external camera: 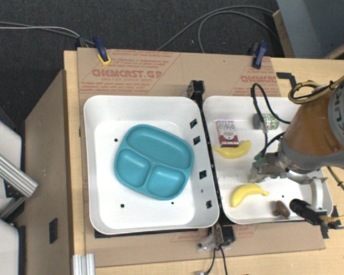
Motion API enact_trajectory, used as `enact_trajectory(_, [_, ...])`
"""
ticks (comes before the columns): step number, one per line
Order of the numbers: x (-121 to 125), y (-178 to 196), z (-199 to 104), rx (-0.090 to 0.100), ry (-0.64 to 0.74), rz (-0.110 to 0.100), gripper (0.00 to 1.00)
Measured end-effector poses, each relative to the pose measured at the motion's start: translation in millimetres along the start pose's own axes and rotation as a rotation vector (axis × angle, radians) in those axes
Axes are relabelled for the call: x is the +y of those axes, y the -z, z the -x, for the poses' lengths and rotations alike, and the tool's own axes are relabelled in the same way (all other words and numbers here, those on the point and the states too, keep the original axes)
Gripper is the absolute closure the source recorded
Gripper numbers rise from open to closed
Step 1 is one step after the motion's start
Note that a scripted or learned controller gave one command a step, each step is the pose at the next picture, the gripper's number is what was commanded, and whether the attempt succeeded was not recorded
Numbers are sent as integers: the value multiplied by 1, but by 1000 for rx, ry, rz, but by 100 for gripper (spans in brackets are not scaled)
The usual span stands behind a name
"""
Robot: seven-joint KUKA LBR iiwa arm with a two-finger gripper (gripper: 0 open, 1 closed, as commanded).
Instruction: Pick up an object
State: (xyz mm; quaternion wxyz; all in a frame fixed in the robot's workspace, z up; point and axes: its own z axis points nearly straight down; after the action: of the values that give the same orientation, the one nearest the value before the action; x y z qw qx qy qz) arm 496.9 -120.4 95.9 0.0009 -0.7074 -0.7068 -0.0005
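Bright and even from overhead, with no hard shadows; only soft, short ones under the teal tray (153,161) and along the bin (100,153) walls. Mild glare on the white plastic (strongest on the left bin's rim). Fairly sharp at centre, slightly soft and grainy overall. Dark and underexposed across the carpet (160,10) at top. Some blur on the arm (315,136) at right.
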Motion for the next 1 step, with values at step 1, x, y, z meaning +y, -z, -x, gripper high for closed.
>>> enact_trajectory(1, [1,44,-5,-3,3,5,100])
